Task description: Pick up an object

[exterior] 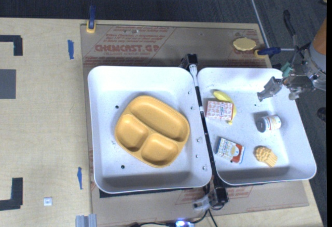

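Note:
The right bin holds several small items: a yellow banana, a pink-and-white carton, a small can on its side, a white-and-red packet and a golden waffle piece. My gripper hovers over the far right part of this bin, above and slightly beyond the can. Its fingers stand open with nothing between them. The arm comes in from the right edge.
A yellow three-compartment tray lies in the left bin. On the bench behind the right bin sit a round tan cookie and a blue clamp. A black divider runs between the bins.

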Robot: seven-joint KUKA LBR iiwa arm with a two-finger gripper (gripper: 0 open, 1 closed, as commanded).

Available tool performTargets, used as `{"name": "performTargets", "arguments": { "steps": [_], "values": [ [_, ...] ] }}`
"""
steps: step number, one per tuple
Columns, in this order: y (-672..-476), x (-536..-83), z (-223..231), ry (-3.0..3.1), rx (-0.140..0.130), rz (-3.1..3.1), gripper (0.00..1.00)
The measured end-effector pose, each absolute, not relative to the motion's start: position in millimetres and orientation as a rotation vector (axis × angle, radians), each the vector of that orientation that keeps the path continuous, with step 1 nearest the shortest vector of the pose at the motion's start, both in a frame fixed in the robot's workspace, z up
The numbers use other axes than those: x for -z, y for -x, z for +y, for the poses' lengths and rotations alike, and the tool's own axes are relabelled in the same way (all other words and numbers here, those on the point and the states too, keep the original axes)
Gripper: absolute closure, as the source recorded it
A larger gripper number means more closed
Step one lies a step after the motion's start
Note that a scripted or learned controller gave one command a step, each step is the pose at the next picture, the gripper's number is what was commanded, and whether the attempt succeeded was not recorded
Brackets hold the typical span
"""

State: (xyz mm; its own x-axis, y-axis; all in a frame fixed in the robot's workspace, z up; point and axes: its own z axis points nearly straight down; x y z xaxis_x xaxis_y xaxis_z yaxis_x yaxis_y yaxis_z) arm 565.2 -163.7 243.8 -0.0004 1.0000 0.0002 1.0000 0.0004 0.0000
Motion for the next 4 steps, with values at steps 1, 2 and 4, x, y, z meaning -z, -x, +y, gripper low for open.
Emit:
{"name": "performTargets", "arguments": {
  "steps": [1, 2, 4],
  "values": [
    [-493.0, -143, -174, 2.222, 0.0, -2.22, 0.0],
    [-483.2, -89, -145, 2.229, 0.011, -2.227, 0.0],
    [-485.4, -100, -145, 2.232, 0.018, -2.23, 0.0]
  ]
}}
